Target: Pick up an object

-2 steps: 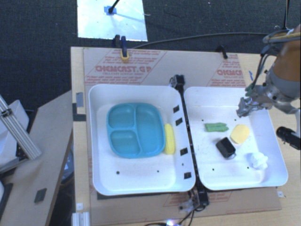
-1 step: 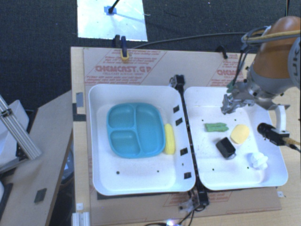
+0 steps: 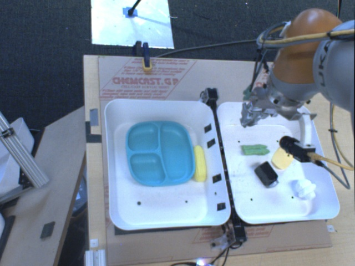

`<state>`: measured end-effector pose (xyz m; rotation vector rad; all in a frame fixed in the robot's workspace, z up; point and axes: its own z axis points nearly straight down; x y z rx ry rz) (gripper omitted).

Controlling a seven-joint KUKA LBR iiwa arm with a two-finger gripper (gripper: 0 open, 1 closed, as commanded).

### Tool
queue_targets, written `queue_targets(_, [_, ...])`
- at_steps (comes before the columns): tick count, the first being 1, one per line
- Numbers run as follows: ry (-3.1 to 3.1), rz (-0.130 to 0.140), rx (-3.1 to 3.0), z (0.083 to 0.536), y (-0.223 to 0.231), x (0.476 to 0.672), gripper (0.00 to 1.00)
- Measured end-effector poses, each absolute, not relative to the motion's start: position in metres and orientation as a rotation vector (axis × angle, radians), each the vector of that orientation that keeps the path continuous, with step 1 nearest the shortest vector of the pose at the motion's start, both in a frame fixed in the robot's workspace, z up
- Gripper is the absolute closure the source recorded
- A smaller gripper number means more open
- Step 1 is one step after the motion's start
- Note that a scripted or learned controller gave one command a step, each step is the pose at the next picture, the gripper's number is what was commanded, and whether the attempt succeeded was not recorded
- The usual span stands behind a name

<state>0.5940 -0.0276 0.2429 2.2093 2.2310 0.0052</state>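
While the gripper (image 3: pixel 250 117) hangs over the right bin (image 3: pixel 321 204), finger state cannot be told; green piece (image 3: pixel 254 149), black block (image 3: pixel 266 174) lie below.

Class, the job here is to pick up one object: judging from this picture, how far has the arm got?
Done: the pincer has been brought over the right bin, near its far left corner. In hand: nothing shows between its tips. Left: the whole pick. The green piece, black block, yellow piece and white lump all lie on the bin floor, and the blue tray sits in the left bin.
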Motion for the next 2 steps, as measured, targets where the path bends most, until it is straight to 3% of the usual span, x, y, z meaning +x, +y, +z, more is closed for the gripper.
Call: queue_targets(2, [2.232, 0.007, 2.21, 0.236, 0.083, 0.61, 1.0])
